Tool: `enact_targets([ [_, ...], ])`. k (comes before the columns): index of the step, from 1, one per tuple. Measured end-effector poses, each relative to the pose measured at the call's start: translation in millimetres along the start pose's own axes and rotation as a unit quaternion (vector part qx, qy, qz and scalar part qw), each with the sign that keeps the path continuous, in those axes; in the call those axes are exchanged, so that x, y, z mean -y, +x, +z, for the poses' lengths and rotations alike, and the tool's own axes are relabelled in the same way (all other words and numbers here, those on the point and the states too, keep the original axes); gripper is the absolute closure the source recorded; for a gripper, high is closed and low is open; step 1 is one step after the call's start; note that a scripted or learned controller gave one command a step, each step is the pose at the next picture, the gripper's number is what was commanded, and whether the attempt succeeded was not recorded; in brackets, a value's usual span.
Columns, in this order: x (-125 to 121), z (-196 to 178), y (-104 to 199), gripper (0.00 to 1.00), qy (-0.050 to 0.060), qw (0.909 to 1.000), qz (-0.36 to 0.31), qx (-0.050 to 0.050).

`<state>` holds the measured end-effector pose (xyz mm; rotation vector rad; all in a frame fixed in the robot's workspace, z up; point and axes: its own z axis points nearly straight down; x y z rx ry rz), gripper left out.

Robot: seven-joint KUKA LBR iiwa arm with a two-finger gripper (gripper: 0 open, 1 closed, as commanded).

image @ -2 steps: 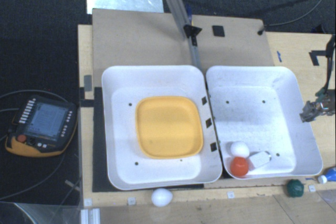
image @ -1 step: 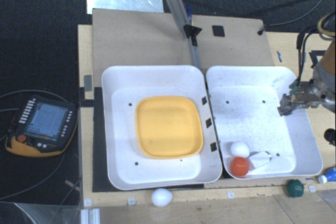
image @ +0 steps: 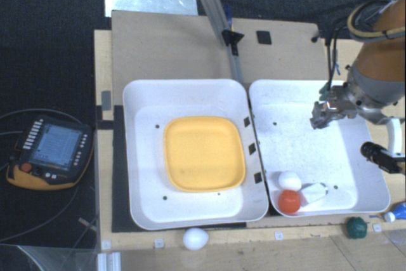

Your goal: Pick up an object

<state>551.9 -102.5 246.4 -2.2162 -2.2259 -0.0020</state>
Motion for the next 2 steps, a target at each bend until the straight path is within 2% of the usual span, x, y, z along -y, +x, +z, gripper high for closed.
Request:
enact_targets([
  [1,-18,8,57,1.0,0.0,1.0,0.0,0.0],
  [2,-47,12,97,1.0,0.0,1.0,0.001,0.0],
])
